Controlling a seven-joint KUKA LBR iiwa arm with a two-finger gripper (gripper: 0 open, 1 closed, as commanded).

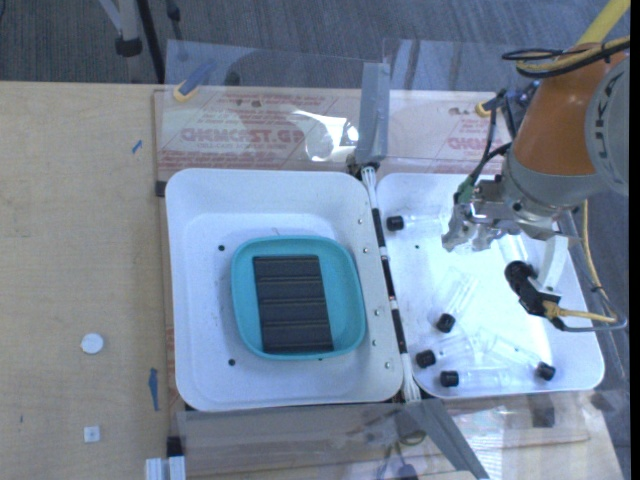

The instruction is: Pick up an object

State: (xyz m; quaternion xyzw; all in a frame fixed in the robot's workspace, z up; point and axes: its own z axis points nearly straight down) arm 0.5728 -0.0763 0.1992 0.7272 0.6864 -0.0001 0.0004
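Several clear plastic vials with black caps lie in the right bin (590,363): one cap (395,222) near the bin's back left, one vial (452,306) in the middle, and a cluster (470,360) along the front. My gripper (466,230) hangs over the back middle of the right bin, under the grey wrist and the orange band (560,118). It is a short way right of the back-left cap and above the middle vial. I see nothing held in it.
The left bin (200,268) holds a teal tray (245,298) with a dark ridged block (292,304) in it. A black fitting with a yellow cable (530,290) hangs from the arm over the right bin. Clear panels stand behind both bins.
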